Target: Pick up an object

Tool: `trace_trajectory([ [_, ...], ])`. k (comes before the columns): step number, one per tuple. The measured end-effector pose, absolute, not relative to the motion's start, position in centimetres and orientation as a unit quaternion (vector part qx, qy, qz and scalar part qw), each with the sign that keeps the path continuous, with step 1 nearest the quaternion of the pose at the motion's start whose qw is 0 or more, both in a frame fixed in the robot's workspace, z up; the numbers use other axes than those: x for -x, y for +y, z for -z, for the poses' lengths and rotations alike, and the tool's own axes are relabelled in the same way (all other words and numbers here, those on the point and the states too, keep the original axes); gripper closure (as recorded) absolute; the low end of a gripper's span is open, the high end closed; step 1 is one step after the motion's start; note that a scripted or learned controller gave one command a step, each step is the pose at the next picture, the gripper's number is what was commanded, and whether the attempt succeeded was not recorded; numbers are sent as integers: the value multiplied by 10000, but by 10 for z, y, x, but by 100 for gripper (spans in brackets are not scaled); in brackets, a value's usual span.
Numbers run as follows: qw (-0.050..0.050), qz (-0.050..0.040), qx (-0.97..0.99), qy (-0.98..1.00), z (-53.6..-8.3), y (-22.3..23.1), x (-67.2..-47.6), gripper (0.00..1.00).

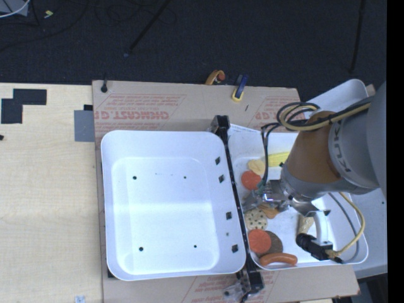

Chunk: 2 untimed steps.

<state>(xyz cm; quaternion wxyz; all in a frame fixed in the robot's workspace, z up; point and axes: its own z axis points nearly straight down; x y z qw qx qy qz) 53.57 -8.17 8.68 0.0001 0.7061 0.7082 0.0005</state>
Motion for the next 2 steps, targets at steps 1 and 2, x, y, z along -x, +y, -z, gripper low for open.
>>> trace_trajectory([
  [1,6,-11,-7074,7068,-89,-83,-535,0],
  [2,6,-10,-7075,7067,-89,-83,-535,0],
])
